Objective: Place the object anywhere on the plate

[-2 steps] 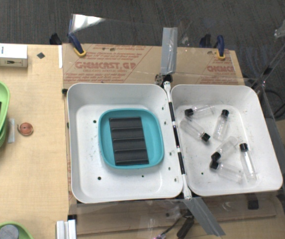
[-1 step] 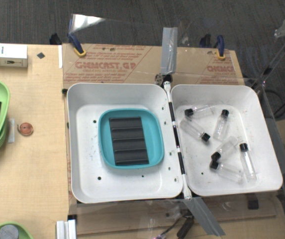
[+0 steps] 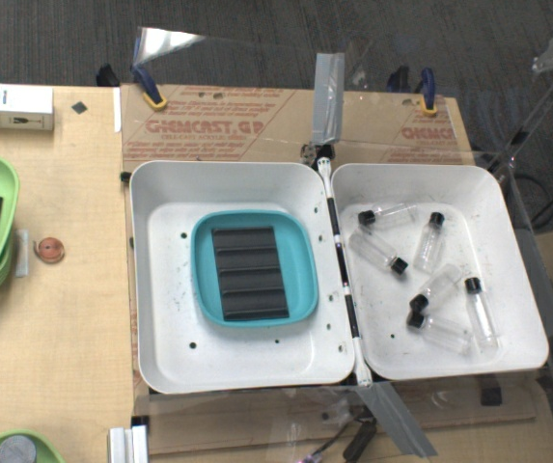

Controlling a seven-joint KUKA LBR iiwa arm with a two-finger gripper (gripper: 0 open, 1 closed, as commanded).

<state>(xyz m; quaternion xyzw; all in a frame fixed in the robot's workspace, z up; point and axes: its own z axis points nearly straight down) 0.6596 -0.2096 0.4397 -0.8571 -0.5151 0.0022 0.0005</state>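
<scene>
I am viewing the teal plate sitting in the left bin; clear black-capped vials are lying scattered in the right bin. Pincer state: I cannot tell.

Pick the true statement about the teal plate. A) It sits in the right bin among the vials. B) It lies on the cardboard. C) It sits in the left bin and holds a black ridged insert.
C: the teal plate rests inside the left bin, with the black ridged insert on it.

Red print on cardboard sheet behind the bins reads roughly "CHEMCAST GP"; repeated, cut off, at right. Smaller lines unreadable.
</scene>
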